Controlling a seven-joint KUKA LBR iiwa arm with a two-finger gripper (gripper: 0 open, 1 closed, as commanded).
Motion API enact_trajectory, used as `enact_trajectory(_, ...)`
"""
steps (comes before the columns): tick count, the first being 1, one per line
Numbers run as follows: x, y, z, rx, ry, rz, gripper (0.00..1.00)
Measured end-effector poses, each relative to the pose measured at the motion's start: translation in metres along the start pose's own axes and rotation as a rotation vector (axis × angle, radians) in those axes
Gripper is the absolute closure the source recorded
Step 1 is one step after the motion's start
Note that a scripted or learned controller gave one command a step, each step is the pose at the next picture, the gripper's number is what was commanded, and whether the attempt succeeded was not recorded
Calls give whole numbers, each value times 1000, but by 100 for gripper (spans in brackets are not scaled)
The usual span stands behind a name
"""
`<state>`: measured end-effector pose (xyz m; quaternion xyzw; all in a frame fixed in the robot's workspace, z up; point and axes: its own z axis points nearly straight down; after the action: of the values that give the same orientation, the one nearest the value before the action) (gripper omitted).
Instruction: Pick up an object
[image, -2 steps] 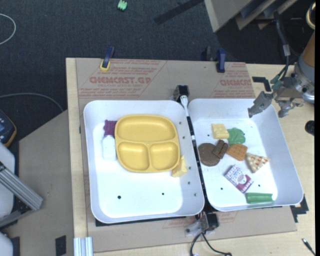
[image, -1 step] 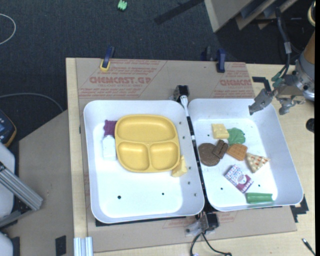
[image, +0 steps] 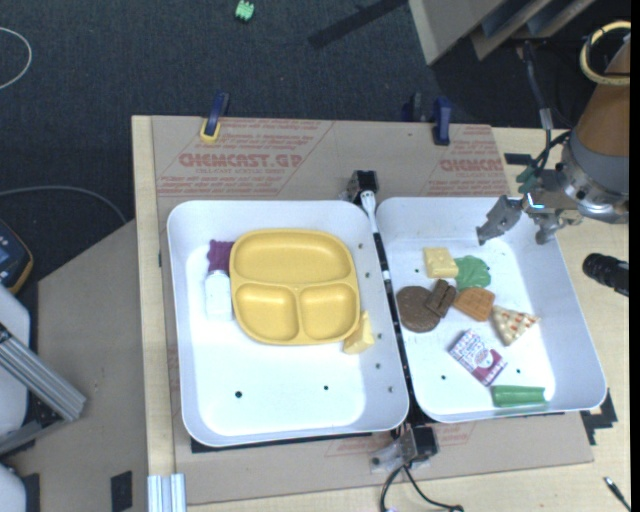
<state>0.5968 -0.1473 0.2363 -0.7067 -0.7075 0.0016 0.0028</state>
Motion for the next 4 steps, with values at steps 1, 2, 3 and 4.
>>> enact_trajectory(1,2,-2,43,-1,0,1,0)
enact_trajectory(2,-7,-9,97,1,0,2,0)
enact_trajectory(3,-6,-7,147,-7,0,3,0)
enact_trajectory(4,-7,-5,133,-14,-3,3,100)
